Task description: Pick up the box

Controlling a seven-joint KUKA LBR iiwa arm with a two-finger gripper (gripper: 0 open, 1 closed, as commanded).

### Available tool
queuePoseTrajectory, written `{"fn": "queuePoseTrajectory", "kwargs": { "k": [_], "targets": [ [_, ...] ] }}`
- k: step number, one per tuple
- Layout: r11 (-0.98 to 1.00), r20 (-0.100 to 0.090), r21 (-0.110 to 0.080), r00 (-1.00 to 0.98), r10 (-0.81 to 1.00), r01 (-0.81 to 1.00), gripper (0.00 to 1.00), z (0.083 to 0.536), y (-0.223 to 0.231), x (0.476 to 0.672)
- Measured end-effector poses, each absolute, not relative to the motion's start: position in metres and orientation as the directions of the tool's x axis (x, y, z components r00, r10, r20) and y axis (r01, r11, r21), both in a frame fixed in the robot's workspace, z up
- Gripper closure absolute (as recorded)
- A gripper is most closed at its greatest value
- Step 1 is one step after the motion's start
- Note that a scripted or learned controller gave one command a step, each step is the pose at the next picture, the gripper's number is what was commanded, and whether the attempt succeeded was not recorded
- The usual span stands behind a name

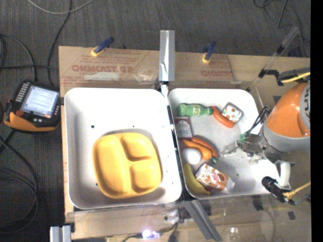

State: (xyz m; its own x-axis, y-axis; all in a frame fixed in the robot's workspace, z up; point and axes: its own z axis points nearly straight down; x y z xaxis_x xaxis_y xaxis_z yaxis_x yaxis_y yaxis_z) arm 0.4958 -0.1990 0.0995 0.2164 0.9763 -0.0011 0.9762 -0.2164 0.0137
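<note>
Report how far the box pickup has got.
Done: nothing visible. Two small boxes lie in the right bin, one near its far corner, one at its near edge, by the banana. In hand: the arm sits over that bin's right side, its gripper low near the carrots, with no box between its fingers. Left: reaching a box, gripping it and lifting.

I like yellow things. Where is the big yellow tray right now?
The yellow tray lies in the left white bin, toward its near edge, in the camera view. The right bin next to it holds the small items.
</note>
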Motion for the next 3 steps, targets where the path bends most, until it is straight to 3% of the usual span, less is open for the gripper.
{"fn": "queuePoseTrajectory", "kwargs": {
  "k": [1,2,3],
  "targets": [
    [-0.245,-0.007,0.01,0.245,0.969,0.969,0.0,0.09,-0.179,0.507],
    [0.192,0.004,0.013,-0.192,0.981,0.981,0.0,0.091,-0.211,0.491],
    [0.192,0.004,0.013,-0.192,0.981,0.981,0.0,0.091,-0.211,0.491]
  ]
}}
